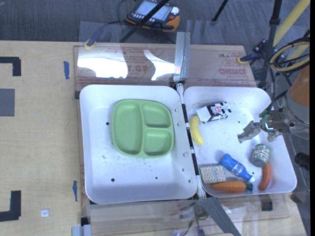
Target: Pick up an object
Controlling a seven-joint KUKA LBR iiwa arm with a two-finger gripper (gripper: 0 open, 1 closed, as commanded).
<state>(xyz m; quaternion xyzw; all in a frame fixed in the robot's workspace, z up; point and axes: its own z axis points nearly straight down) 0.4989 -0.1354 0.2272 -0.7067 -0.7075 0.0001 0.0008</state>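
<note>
Nearest me, the carrot (229, 186) and blue bottle (236, 167) crowd the right bin's (224, 96) front, while my gripper (257, 133), jaws spread and empty, hovers just above the can (260, 154), which I judge may roll aside if nudged.

- A green divided plate (143, 128) is seen lying in the left white bin (93, 171).
- A handheld device with an orange edge (152, 13) is seen on the floor beyond that bin.
- Blue tape marks (66, 69) are seen on the wooden bench (34, 132) left of the bin.
</note>
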